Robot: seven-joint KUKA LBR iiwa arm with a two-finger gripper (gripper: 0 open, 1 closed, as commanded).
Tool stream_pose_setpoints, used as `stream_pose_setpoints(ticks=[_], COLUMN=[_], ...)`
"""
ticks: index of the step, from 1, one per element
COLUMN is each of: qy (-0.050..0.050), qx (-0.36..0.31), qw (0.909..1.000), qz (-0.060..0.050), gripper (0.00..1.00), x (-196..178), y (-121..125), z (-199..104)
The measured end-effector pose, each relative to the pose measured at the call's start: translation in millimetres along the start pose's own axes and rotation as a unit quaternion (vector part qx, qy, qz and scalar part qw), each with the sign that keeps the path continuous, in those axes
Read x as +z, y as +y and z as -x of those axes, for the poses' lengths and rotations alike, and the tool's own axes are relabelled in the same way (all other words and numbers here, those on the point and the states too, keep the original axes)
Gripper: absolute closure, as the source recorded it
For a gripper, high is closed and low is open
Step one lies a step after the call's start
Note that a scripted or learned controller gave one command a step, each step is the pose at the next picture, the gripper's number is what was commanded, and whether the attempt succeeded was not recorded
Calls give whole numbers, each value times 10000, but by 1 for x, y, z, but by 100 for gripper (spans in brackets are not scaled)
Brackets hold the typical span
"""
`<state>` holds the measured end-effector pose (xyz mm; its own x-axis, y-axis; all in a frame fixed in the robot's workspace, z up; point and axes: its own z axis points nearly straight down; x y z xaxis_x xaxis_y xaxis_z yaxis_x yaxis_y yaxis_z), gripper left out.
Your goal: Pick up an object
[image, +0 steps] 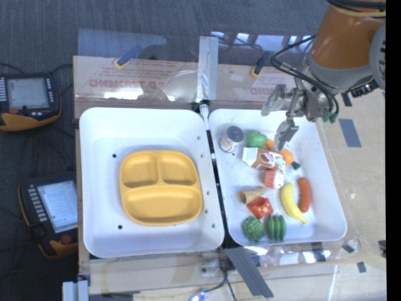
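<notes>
Gripper (286, 132): jaws' state cannot be told, low over the right white bin (326, 168).
Beneath: orange carrot (286, 156), green lime (255, 139).
Left bin: yellow compartment plastic tray (161, 186).

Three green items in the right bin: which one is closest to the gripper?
The green piece at the top of the right bin, just left of the gripper. The other two sit along the near edge.
</notes>
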<state>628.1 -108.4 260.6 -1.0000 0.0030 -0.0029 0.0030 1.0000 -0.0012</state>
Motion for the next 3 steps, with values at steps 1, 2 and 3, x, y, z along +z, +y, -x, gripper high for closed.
stream_pose_setpoints(ticks=[1,2,3], qy=[10,-53,-97], qx=[321,270,75], qw=[9995,9996,9999], qz=[-1,-24,-39], gripper=[0,0,0], x=[122,161,168], y=[-73,-58,-117], z=[-17,-54,-125])
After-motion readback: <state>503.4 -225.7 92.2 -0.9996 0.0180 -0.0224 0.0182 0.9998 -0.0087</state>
